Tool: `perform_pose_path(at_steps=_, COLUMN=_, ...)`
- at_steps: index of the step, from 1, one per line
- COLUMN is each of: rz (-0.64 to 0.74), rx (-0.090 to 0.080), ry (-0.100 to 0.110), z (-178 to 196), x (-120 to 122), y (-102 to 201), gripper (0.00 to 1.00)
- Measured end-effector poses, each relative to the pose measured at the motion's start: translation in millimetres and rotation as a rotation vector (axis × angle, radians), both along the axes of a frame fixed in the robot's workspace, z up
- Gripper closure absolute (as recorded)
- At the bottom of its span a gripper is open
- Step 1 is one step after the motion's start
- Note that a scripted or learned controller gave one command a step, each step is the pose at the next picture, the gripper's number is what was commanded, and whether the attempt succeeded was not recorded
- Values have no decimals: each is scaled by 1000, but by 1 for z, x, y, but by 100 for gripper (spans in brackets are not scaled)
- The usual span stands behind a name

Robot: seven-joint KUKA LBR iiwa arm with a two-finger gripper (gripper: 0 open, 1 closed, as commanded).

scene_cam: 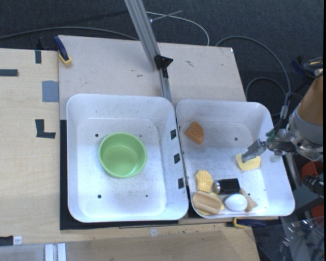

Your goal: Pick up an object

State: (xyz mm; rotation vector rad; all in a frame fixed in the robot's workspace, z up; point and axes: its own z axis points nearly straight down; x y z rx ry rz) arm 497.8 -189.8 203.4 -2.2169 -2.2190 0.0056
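My gripper [255,150] hangs over the right side of the right bin [217,110], reaching in from the right edge. Its fingers stand directly above a pale yellow piece [250,163] that lies on the bin floor. An orange-brown block [194,132] rests toward the bin's back left. Along the front of that bin sit a yellow ridged piece [204,180], a small black object [227,186], a tan bread-like piece [207,203] and a white egg-shaped thing [236,202]. A green bowl [123,154] stands in the left bin [87,105].
A slanted metal pole [146,29] rises behind the bins, near their shared edge. Cables lie on the dark floor at the back. A yellow and blue clamp [62,50] sits at the board's back left corner.
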Motion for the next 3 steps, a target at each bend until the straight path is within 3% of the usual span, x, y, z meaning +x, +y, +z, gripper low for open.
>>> perform_pose_path(at_steps=2, rz=0, rx=-2, ry=-6, z=-114, x=3, y=2, gripper=0)
perform_pose_path(at_steps=3, rz=0, rx=0, ry=-4, z=-104, x=3, y=3, gripper=100)
